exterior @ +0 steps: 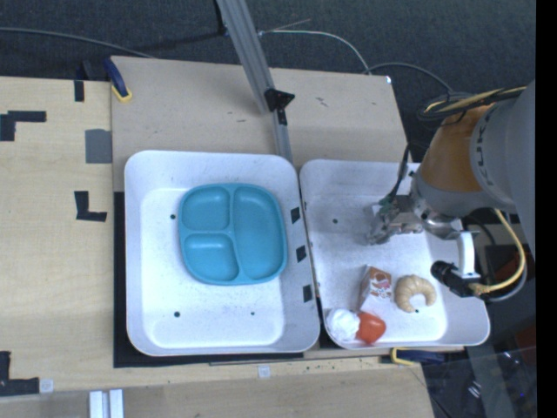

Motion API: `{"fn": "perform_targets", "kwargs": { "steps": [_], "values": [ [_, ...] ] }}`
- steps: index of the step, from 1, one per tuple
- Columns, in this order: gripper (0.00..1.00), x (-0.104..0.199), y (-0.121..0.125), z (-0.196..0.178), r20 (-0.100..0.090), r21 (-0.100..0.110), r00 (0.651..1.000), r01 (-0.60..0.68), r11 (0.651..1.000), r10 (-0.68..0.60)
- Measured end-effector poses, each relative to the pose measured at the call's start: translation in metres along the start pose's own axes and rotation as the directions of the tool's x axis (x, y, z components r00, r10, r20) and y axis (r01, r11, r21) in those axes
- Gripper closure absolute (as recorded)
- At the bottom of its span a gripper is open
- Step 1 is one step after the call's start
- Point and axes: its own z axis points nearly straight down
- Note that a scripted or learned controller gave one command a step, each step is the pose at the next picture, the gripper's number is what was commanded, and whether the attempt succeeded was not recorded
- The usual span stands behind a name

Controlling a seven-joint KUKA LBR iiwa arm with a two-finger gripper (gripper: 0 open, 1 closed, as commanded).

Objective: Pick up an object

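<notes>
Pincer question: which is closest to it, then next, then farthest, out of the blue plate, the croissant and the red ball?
From the pincer:
1. Croissant, right bin, just below it.
2. Red ball, right bin's bottom edge.
3. Blue plate, left bin.

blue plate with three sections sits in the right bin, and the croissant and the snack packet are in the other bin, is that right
Not quite. The camera view shows the blue plate in the left bin, not the right one. The croissant and the snack packet lie in the other bin, the right bin, as you said.
</notes>
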Motion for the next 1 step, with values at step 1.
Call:
{"fn": "perform_targets", "kwargs": {
  "steps": [1],
  "values": [
    [1.0, 0.006, -0.0072, -0.0554, 0.001, -0.006, 1.0, -0.001, 1.0, 0.001]
  ]
}}
